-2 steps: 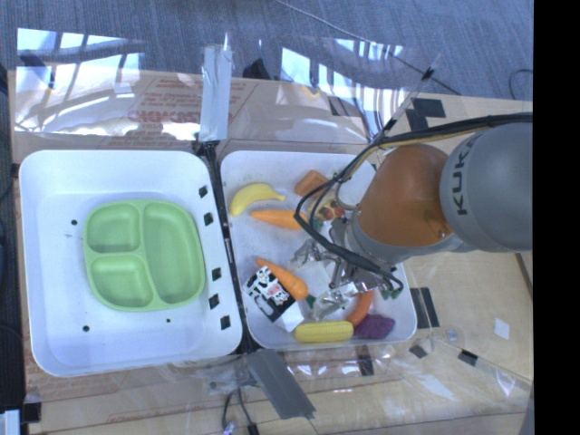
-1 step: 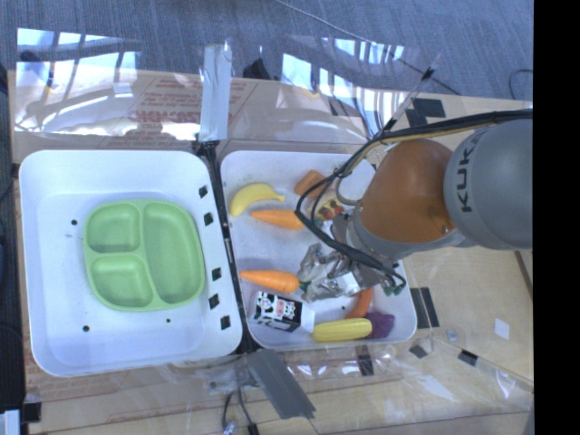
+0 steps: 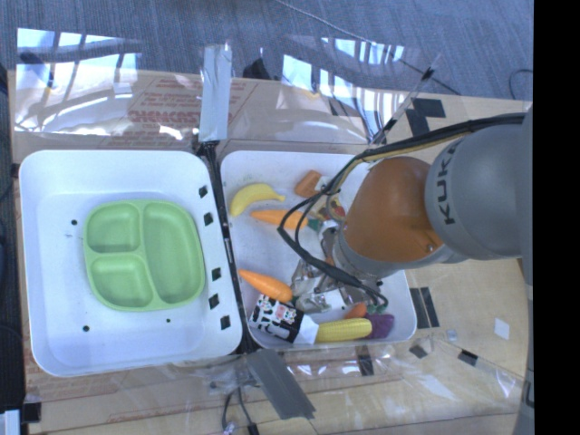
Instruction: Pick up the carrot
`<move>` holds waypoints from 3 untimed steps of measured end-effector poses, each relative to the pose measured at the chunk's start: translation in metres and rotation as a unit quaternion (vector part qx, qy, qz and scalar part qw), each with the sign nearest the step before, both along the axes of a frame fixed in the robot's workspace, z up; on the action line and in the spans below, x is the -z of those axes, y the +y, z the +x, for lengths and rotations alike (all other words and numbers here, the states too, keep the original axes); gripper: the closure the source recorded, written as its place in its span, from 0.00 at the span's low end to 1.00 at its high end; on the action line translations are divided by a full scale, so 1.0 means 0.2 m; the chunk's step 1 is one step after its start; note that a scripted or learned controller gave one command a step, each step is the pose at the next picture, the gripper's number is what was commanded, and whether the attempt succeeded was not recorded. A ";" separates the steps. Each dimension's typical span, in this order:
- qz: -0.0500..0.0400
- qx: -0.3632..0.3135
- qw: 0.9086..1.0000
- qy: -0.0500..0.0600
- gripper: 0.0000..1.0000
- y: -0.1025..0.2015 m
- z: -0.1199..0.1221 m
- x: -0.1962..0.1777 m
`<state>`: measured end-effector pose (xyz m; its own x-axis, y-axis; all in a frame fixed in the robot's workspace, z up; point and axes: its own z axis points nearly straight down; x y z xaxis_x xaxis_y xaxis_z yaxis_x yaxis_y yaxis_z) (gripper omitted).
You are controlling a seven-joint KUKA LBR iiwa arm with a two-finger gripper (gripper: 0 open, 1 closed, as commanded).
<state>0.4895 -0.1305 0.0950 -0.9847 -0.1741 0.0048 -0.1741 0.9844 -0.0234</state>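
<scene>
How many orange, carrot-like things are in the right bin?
3 that I can see: one carrot near the bin's lower left, one beside the banana, one by the top edge. The arm may hide others.

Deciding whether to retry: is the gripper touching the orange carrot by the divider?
Cannot tell. In the camera view, gripper sits right beside carrot; no clear contact or gap.

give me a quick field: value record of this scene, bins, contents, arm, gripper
left bin: holds green divided plate
right bin: banana, carrot, corn cob, black-and-white box, other small items
arm: reaches over the right bin
gripper: low in the right bin, just right of the carrot
carrot status: lying in the bin, not held
</scene>
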 end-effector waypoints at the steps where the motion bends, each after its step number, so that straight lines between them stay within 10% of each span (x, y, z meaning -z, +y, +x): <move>1: -0.007 0.034 0.999 0.000 1.00 0.02 0.00 0.00; 2: 0.010 0.121 0.993 -0.004 1.00 0.15 0.08 0.01; 3: 0.014 0.156 0.988 -0.007 1.00 0.57 0.06 -0.51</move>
<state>0.5024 -0.0165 0.1964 -0.9903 0.1383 -0.0105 0.1383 0.9904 0.0036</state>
